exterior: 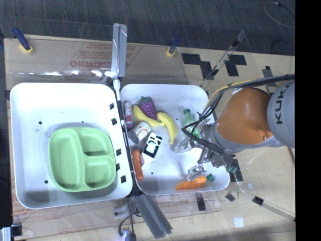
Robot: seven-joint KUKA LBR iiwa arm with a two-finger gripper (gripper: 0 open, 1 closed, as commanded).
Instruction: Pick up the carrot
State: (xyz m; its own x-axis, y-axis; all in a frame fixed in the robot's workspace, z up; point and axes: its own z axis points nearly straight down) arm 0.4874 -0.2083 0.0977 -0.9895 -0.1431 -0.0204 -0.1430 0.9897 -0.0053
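carrot in right bin; left bin holds green tray

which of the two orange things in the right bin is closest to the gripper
The carrot along the bin's near wall, right under the gripper. The other orange piece lies by the left wall.

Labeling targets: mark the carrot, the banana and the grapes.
carrot (190,184), camera view, middle of its orange body
banana (169,124), camera view, middle of the right yellow curve
grapes (147,106), camera view, center of the purple bunch
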